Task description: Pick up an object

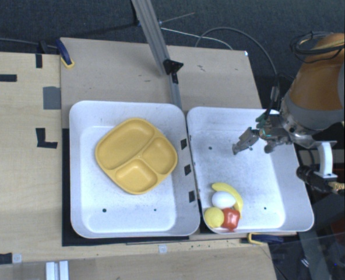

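A small heap of toy food lies at the front of the right bin (pixel 277 174): a yellow banana (pixel 231 190), a white egg-shaped piece (pixel 222 200), a round yellow piece (pixel 214 217) and a red piece (pixel 231 219), all touching. My gripper (pixel 256 146) hangs over the bin's back right part, well behind and to the right of the heap. Its two dark fingers (pixel 243 143) are spread apart, open, with nothing between them.
A yellow three-compartment plate (pixel 136 155) lies in the left bin (pixel 82 174). A grey metal pole (pixel 155 34) slants in from the top to the ridge between the bins. The arm's orange band (pixel 315 86) is at the right.
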{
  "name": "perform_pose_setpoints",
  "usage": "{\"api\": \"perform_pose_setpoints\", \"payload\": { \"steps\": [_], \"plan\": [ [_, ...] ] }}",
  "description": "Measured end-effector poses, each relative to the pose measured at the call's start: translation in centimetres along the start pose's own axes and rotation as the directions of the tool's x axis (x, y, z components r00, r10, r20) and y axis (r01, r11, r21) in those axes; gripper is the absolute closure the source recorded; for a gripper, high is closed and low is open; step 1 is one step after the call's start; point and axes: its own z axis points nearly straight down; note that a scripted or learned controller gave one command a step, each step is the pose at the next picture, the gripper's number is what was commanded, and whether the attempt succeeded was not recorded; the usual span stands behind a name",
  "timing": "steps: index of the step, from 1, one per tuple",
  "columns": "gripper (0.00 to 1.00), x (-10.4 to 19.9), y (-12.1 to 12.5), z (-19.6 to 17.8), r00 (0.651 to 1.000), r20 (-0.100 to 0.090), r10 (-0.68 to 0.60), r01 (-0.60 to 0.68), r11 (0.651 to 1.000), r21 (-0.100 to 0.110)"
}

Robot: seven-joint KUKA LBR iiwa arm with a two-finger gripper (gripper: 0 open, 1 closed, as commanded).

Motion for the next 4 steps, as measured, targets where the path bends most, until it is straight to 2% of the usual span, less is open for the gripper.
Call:
{"api": "perform_pose_setpoints", "payload": {
  "steps": [1, 2, 4],
  "plan": [
    [0.0, 0.0, 0.0, 0.0, 1.0, 0.0, 0.0, 0.0, 1.0, 0.0],
    [0.0, 0.3, -0.4, 6.4, 1.0, -0.001, 0.001, -0.001, 1.0, 0.007],
    [0.0, 0.4, 0.1, 15.8, 1.0, 0.002, 0.001, -0.001, 1.0, -0.001]
  ]
}}
